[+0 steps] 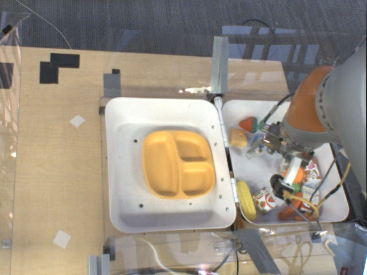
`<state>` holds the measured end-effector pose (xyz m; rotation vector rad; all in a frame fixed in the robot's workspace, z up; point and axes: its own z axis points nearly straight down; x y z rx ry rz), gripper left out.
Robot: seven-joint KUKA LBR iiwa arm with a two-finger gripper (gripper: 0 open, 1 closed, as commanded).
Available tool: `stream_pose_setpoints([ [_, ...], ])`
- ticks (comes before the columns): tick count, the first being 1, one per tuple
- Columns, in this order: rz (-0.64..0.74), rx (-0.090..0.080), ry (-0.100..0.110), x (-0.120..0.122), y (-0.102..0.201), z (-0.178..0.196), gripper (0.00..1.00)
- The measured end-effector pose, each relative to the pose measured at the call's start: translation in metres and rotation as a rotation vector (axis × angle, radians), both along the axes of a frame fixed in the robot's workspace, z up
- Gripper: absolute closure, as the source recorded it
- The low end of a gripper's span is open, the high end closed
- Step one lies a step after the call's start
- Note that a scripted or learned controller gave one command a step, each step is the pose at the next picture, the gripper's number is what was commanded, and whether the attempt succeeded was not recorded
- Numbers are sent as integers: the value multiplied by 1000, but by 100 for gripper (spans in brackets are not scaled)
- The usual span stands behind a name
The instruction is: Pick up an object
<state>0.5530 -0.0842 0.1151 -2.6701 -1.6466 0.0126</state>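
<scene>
My gripper (259,142) hangs low over the right bin (241,109), in its upper-left part. A tan block (238,137) lies just left of it and a small red and green fruit-like toy (248,122) sits above that. Along the bin's lower left edge rests a yellow corn cob (247,200). A white cup with red print (265,200) is beside the cob. More small toys, orange and white (298,179), crowd the lower right under the wrist. The arm hides part of the bin.
The left bin (126,211) holds a yellow divided plate (178,164) at its middle. A metal divider (220,67) runs up between the bins. Cables trail along the front edge. Black tape marks sit on the wooden bench at the upper left.
</scene>
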Motion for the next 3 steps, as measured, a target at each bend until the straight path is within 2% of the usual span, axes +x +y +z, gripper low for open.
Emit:
stream_pose_setpoints([
  [1,-271,2,-15,16,-35,-27,0],
  [2,-267,-2,-21,-6,-29,-26,0],
  [3,-100,0,-5,70,-66,-26,0],
])
